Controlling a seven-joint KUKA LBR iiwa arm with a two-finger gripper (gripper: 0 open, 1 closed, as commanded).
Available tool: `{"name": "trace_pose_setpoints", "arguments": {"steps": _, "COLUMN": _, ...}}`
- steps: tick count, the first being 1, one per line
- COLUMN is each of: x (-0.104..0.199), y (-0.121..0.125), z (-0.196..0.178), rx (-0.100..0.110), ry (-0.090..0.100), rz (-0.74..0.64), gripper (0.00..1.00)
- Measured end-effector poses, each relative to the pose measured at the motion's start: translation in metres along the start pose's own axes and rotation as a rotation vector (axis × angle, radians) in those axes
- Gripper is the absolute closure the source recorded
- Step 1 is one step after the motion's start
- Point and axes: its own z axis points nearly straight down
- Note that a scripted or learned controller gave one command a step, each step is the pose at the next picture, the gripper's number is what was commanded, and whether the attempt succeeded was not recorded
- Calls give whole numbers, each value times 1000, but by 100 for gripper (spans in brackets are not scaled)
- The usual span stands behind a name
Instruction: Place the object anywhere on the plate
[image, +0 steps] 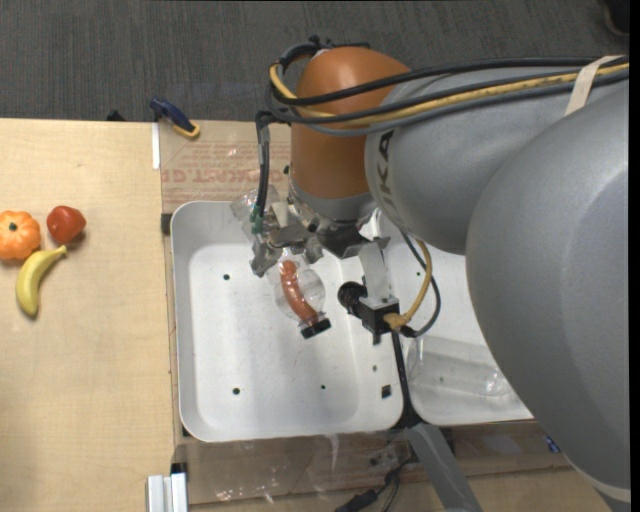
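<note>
Hand (292, 262) hangs near the white bin's (200, 330) back edge, grip unclear; sausage-like object (293, 290) just below

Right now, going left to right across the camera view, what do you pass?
Orange fruit → banana → red tomato-like fruit → blue clamp → white bin → reddish sausage-shaped object under the gripper.

light: even, bright overhead | glare: white bin (210, 330) | shadows: soft | focus: slightly soft
</note>
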Motion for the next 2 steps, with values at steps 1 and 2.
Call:
{"name": "trace_pose_setpoints", "arguments": {"steps": 1, "x": 15, "y": 38, "z": 81, "rx": -1, "ry": 1, "rz": -53, "gripper": 100}}
{"name": "trace_pose_setpoints", "arguments": {"steps": 2, "x": 4, "y": 50, "z": -1, "rx": -5, "ry": -1, "rz": -484, "gripper": 100}}
